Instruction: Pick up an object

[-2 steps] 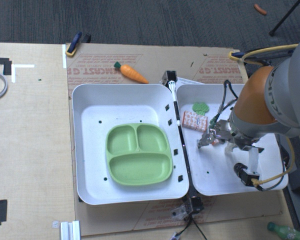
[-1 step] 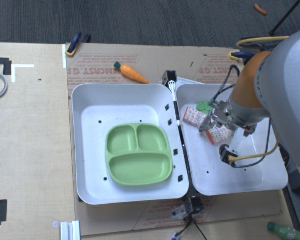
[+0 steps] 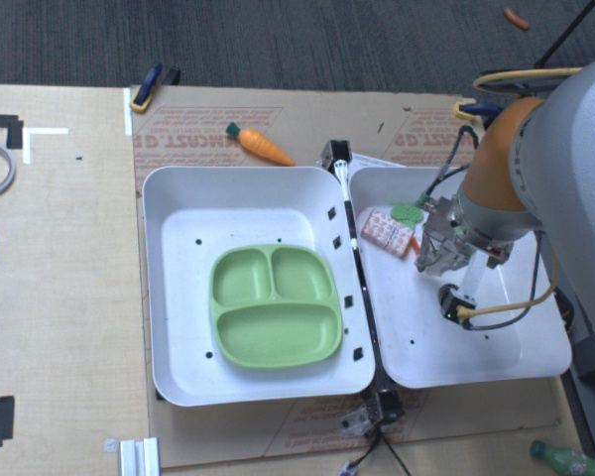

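Note:
In the right bin (image 3: pixel 496 360) a pink-and-white patterned object with a green top (image 3: pixel 389 228) lies near the back left corner. My gripper (image 3: pixel 432 253) hangs low over that bin, just to the right of the object and close to it. The grey arm with its orange band (image 3: pixel 501 162) comes down from the right and hides the bin's back right part. A green three-compartment plate (image 3: pixel 275 305) lies in the middle of the left bin (image 3: pixel 169 266).
An orange toy carrot (image 3: pixel 261 144) lies on the cardboard behind the left bin. A black-and-yellow cable loop (image 3: pixel 458 306) hangs under the wrist. A blue clamp (image 3: pixel 146 87) sits at the back left, and a green bottle (image 3: pixel 565 455) at the front right.

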`<action>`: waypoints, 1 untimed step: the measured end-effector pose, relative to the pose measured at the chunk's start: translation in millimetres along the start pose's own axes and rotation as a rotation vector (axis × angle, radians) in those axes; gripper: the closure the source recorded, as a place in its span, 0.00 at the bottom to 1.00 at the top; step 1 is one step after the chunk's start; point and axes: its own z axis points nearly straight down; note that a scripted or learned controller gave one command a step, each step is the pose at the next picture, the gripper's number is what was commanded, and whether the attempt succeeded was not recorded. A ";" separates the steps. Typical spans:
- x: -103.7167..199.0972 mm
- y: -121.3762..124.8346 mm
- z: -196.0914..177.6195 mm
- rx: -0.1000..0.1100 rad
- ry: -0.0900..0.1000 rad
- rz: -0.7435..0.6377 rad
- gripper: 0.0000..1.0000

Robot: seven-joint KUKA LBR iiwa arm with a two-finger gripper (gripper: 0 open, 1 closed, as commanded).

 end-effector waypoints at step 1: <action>13.6 -36.7 -150.7 -0.003 0.002 0.055 1.00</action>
